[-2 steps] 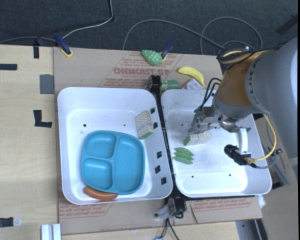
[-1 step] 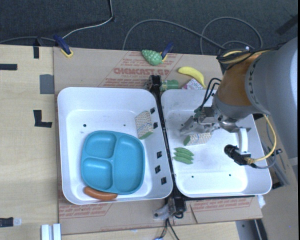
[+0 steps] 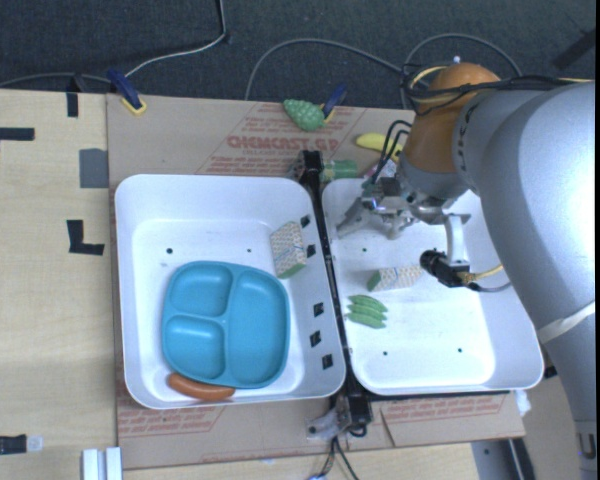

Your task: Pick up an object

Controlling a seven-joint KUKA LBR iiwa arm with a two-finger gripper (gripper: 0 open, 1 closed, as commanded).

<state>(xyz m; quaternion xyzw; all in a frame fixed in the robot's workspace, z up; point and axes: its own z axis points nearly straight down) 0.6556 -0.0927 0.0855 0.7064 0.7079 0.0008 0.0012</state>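
Note:
My gripper (image 3: pixel 372 222) hangs over the back left part of the right bin (image 3: pixel 450 380), close to the divider between the bins. Its fingers (image 3: pixel 348 220) stand open with nothing between them. Just in front of it a small patterned block (image 3: pixel 398 277) with a green end lies on the bin floor. A green pea pod (image 3: pixel 366 311) lies a little nearer the front. In the left bin (image 3: pixel 145 218) are a blue divided plate (image 3: pixel 225 323), an orange sausage (image 3: pixel 200 387) at the front rim and a speckled block (image 3: pixel 289 247) by the divider.
Behind the bins, on the cardboard, lie a green knobbly toy (image 3: pixel 305 114) and a yellow piece (image 3: pixel 378 142). The grey arm covers the back right of the right bin. Cables run along the dark floor at the back.

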